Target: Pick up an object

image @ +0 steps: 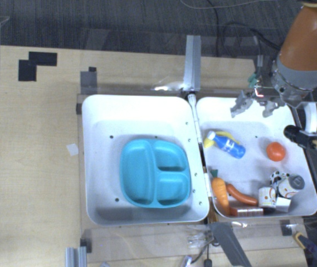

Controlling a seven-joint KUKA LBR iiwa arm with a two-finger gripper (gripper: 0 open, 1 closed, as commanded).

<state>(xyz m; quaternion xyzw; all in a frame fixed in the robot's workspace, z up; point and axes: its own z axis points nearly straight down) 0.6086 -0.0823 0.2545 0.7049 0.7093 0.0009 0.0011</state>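
Pale wooden bench; dark ribbed floor beyond

arm: grey | orange band | 2 pale metal fingers

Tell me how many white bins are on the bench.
2. The left bin holds a blue divided tray. The right bin holds the small items, including a blue bottle and an orange ball.

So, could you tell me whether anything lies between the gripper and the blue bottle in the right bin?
Nothing visible does. The gripper hangs open over the far end of the right bin, and only bare white floor separates it from the blue bottle. The orange ball sits off to the side.
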